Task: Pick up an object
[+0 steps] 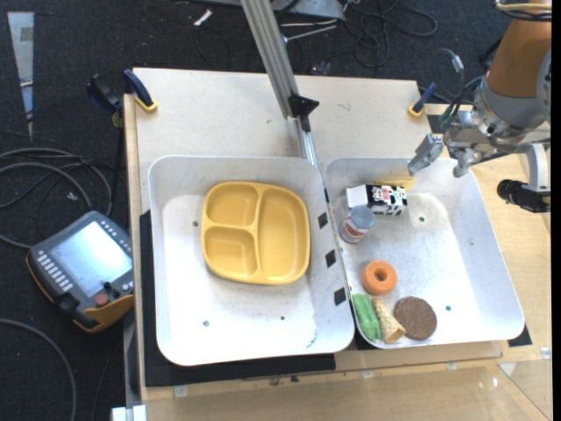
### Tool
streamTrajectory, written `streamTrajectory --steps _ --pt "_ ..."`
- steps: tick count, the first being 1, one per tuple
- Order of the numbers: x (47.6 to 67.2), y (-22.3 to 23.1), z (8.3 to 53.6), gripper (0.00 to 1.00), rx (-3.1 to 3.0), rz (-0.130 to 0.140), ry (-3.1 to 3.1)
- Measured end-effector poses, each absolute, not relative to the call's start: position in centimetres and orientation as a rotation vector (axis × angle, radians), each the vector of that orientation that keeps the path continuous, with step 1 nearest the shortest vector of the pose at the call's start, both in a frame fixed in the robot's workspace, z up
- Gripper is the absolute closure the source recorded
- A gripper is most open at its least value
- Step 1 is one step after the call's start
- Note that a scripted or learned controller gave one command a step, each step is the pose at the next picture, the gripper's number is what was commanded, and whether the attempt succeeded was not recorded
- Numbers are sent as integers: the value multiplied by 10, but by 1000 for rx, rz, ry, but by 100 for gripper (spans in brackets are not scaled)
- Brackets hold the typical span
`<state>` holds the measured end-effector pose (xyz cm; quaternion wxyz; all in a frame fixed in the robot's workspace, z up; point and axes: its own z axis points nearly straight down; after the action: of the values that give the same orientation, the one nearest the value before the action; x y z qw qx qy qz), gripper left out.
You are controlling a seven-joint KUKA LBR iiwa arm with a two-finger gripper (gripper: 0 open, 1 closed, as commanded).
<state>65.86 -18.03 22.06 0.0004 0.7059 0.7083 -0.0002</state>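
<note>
The gripper point(441, 157) hangs with fingers spread and nothing between them, above the far edge of the right white bin point(491, 261). Nearest it, toward that bin's far left, lies a small black-and-white cow-patterned carton point(387, 199). It looks light, stiff and boxy, probably best pinched across its flat sides.

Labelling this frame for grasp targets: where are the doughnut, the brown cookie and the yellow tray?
doughnut point(379, 277), camera view, its orange ring
cookie point(415, 317), camera view, its middle
yellow tray point(256, 233), camera view, its central divider
</note>
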Motion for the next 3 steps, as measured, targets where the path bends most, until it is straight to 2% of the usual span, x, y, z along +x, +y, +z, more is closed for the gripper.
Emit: streamTrajectory --steps 1,2,3 --pt "659 -181 221 0 2217 -2 2224" --pt "649 -184 170 0 2224 -6 2223" --pt "648 -185 129 0 2221 0 2219"
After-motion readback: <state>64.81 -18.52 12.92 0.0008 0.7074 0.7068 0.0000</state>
